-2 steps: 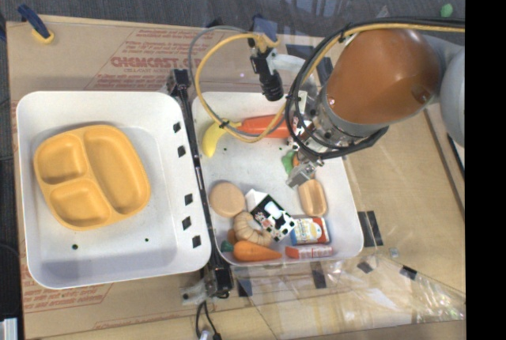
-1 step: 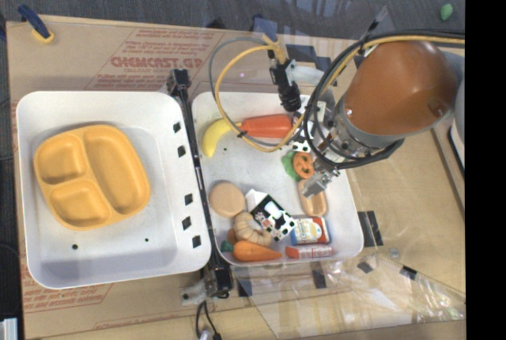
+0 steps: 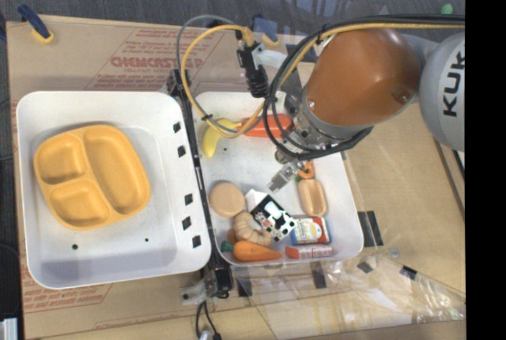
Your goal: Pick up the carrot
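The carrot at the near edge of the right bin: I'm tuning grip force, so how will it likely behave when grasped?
The carrot looks smooth and tapered, so it may slip toward its thin end. Its round body could roll. Packed against the neighbouring croissant, it may nudge that when lifted.

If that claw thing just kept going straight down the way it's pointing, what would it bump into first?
Probably the bare floor of the right bin. The gripper points down-left at open white space; the black-and-white carton lies just beyond. Depth is hard to judge from above.
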